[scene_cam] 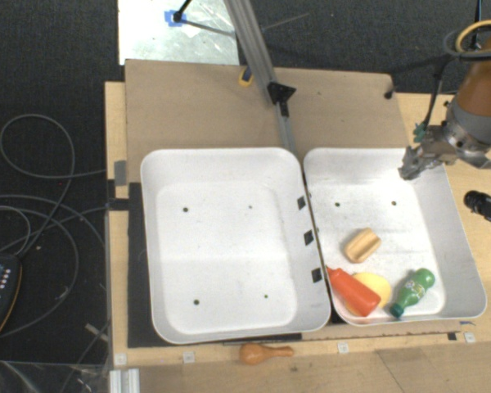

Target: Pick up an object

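While end effector hovers over right bin upper corner, finger state unclear. Tan block lies toward view's lower left, long axis diagonal; carrot, lemon, green bottle farther along front wall.

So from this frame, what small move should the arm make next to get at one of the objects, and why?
Probably move the gripper toward the near end of the right white bin, over the tan block-shaped object. The gripper sits at the bin's far right corner, with nothing visibly between its fingers. The tan block lies apart from the orange carrot-like piece, yellow rounded piece and green bottle, so it looks easiest.
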Action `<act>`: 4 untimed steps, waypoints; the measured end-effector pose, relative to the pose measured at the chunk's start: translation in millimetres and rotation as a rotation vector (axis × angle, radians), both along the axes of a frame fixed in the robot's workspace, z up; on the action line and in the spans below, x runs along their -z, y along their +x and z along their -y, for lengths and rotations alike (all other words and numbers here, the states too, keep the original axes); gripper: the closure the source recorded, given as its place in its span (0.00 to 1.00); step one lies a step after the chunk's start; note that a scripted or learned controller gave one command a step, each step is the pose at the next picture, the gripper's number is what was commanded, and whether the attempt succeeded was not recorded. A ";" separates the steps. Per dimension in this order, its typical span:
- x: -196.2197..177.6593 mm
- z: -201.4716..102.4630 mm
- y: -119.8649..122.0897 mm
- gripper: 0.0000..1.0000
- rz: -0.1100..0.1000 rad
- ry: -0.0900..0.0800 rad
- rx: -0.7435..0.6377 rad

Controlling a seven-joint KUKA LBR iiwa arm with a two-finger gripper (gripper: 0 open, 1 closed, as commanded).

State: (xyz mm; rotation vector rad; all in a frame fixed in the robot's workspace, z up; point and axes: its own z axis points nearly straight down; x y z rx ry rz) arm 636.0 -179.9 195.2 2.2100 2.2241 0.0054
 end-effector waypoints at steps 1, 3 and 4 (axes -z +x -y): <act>-60.5 6.8 -4.3 1.00 0.002 -0.001 0.002; -90.5 -39.5 -17.0 1.00 -0.006 0.003 -0.003; -73.2 -81.2 -32.5 1.00 -0.007 0.003 -0.002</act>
